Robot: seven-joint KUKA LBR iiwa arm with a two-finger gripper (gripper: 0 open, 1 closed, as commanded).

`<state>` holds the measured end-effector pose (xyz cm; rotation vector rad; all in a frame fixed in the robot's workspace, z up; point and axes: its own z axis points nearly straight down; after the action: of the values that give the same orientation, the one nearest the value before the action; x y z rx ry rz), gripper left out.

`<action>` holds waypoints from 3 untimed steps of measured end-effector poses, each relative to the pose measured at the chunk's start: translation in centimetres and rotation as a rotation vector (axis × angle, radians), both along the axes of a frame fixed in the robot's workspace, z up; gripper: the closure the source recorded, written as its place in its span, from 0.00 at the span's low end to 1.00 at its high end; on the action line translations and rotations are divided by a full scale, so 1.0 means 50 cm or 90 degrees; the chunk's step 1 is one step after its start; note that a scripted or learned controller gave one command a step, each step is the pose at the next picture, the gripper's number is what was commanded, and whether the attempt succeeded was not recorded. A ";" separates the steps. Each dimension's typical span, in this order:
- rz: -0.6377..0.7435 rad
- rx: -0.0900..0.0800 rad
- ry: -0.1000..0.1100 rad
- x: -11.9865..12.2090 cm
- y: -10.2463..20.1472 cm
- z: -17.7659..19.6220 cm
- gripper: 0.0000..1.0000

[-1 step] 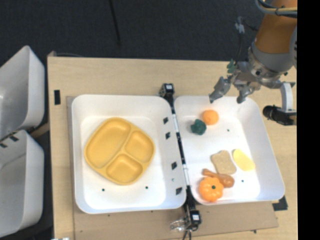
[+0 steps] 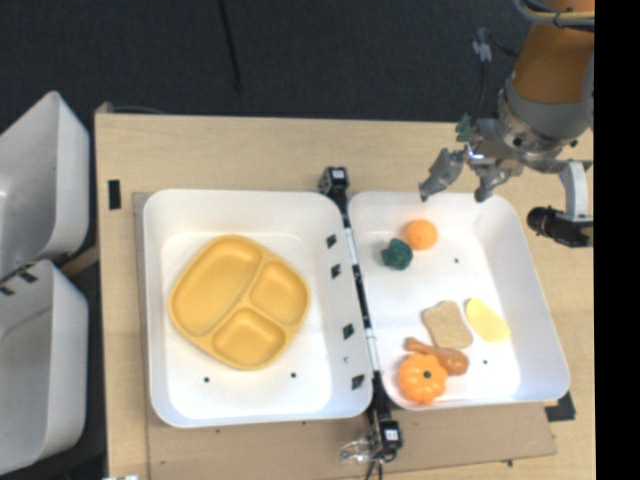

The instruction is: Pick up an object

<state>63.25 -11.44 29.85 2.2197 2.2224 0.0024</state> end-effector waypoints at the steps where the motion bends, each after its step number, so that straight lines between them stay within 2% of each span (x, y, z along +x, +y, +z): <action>1: -0.002 -0.002 0.002 -0.009 -0.002 -0.086 0.00; 3: -0.004 -0.002 0.002 -0.006 0.008 -0.261 0.00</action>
<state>62.98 -11.02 16.79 2.2267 2.2154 -0.0058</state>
